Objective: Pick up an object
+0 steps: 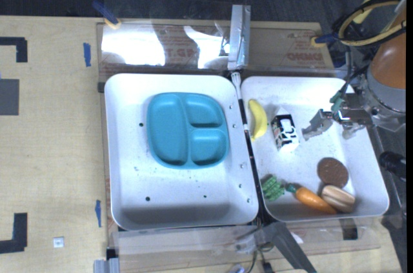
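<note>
The right bin holds a yellow banana by its left wall and a small black-and-white carton beside the banana. A brown round cookie lies lower right, with an orange carrot with green leaves and a tan bread roll near the front wall. My gripper hangs over the right part of this bin, right of the carton and above the cookie. Its two grey fingers stand apart, open, with nothing between them.
The left bin carries a blue divided plate. A metal divider post rises behind the seam between the bins. Yellow and black cables run at the upper right, near the orange wrist band.
</note>
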`<action>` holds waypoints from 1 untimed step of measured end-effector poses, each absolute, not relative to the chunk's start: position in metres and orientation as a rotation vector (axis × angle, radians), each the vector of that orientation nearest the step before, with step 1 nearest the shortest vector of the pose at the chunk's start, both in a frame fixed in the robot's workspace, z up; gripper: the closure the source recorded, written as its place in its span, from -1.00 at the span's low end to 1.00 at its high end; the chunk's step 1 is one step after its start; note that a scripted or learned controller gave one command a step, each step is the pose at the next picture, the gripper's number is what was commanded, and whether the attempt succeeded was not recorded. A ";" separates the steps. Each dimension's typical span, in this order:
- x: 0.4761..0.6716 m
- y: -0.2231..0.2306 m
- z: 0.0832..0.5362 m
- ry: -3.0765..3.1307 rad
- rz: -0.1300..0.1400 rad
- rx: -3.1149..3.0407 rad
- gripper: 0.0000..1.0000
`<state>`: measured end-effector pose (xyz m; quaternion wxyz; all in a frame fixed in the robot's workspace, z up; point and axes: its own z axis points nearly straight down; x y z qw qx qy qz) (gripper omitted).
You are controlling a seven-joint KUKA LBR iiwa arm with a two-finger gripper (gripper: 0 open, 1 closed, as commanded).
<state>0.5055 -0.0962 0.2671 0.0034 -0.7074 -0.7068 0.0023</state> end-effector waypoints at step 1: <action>0.571 -0.095 0.183 -2.180 0.013 -2.248 -1.00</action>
